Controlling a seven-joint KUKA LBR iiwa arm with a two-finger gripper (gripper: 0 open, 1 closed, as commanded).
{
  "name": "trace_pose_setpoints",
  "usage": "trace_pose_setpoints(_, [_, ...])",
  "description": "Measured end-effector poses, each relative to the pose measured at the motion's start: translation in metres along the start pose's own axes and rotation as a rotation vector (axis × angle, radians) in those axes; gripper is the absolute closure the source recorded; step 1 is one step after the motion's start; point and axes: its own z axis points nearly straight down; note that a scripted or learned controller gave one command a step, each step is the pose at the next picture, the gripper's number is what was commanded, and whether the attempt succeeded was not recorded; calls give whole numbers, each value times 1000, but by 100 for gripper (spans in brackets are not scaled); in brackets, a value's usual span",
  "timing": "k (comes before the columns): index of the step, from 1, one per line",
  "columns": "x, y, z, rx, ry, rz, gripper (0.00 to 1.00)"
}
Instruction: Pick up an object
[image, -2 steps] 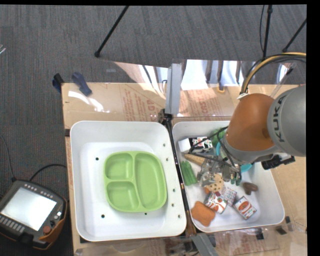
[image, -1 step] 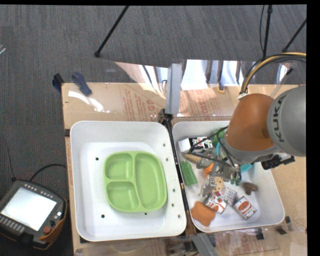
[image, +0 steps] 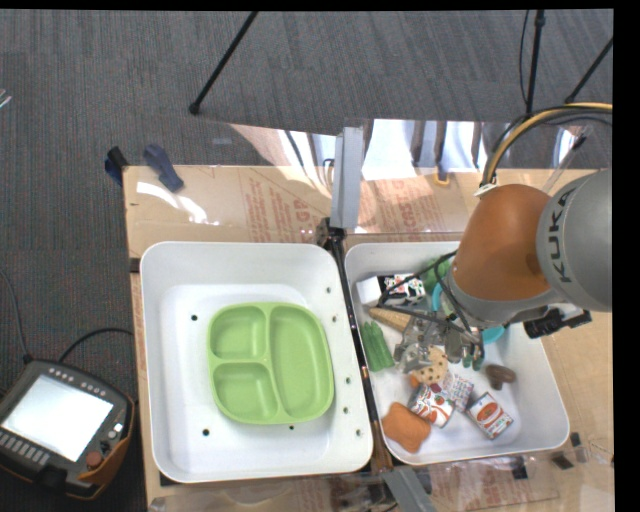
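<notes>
Here, a handheld screen unit (image: 58, 425) lies on dark grey carpet (image: 60, 120) at far left. On the brown tabletop (image: 250, 195), the left bin (image: 160, 280) bears a green divided plate (image: 270, 362). The right bin (image: 545, 400) holds cans (image: 490, 414), a cookie (image: 432, 374) and an orange lump (image: 405, 425); the end effector (image: 432, 345) hangs above them, finger spread indiscernible.

I see the arm (image: 585, 240) entering from the right, its grey link crossing the upper right. The orange band (image: 505, 245) sits above the wrist, which points steeply downward. The gripper (image: 432, 345) hangs low beneath it, pointing down and slightly left. Cables loop over the top of the arm. From this angle I cannot read the gripper's state.
</notes>
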Motion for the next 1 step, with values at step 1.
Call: trace_pose_setpoints(1, [-64, 8, 15, -1, -17, 201, 100])
